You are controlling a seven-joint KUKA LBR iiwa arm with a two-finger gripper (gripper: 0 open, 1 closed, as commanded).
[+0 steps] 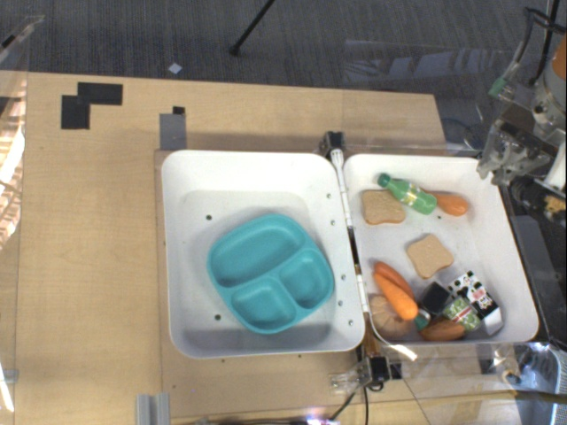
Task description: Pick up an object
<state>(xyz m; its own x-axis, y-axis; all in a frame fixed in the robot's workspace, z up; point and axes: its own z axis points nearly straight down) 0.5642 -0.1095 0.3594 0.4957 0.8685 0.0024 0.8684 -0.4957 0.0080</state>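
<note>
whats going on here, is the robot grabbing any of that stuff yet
Not yet. The gripper sits at the far right, by the upper right corner of the right bin, with nothing visibly held. That bin contains toy food: a green bottle, two bread slices, an orange carrot and a few small items piled in the lower corner. The left bin has a teal divided plate in it. Everything seems to be lying untouched, so a pick hasn't begun.
</note>
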